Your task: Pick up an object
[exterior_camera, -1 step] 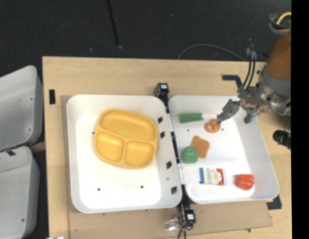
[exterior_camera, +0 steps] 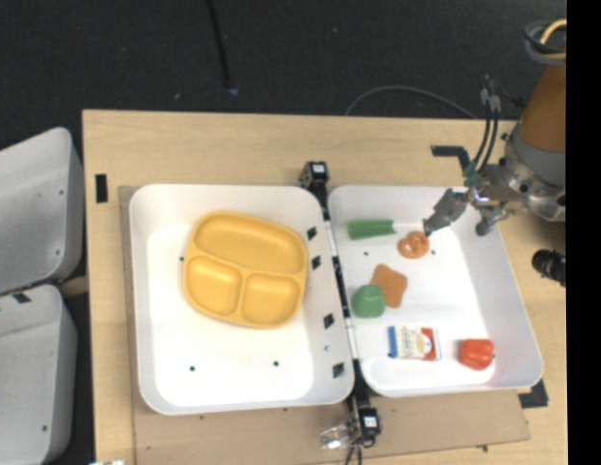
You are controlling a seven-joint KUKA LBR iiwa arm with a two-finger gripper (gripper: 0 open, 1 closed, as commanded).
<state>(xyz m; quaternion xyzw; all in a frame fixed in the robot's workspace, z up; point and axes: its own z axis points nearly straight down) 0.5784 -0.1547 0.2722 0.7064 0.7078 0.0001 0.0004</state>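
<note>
**Arm poised over the right bin's far corner**

The grey arm with its orange band [exterior_camera: 545, 114] reaches in from the right, and its gripper [exterior_camera: 462, 211] hangs above the far right part of the right bin [exterior_camera: 494, 289]. Its jaws stand apart, one dark finger [exterior_camera: 438, 217] slanting down toward the bin floor, and nothing lies between them.

Just beside that fingertip sits a small orange ring-shaped piece [exterior_camera: 413, 246]. A green bar [exterior_camera: 370, 229] lies to its left near the far wall. Nearer the middle, a brown piece [exterior_camera: 389, 284] touches a green rounded piece [exterior_camera: 367, 301]. A white box with coloured print [exterior_camera: 413, 343] and a red piece [exterior_camera: 477, 354] lie toward the near wall, apart from each other.

The left bin [exterior_camera: 165, 356] holds a yellow divided tray [exterior_camera: 246, 268]. Both bins rest on the wooden tabletop [exterior_camera: 233, 148].
</note>
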